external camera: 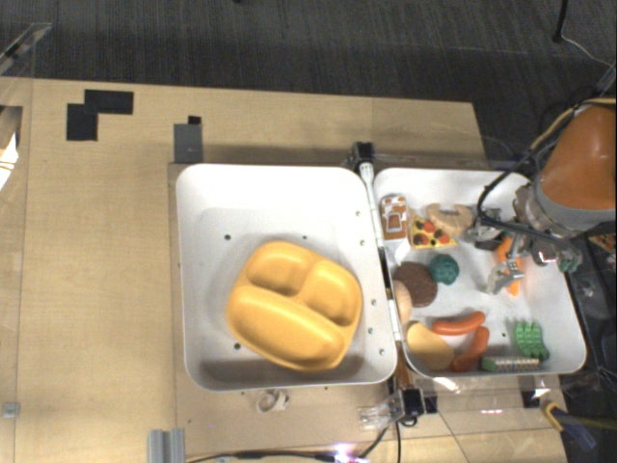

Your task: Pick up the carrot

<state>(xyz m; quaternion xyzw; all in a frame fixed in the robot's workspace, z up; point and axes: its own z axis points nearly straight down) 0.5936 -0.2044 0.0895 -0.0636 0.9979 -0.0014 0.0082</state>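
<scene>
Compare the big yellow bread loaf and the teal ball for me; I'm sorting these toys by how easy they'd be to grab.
The yellow bread loaf is by far the larger; the teal ball is small beside it. The loaf is lumpy and lobed, the ball round. The loaf lies alone in the left bin, while the ball sits crowded among other toy foods in the right bin. Both rest on a bin floor, apart from the hand.
</scene>
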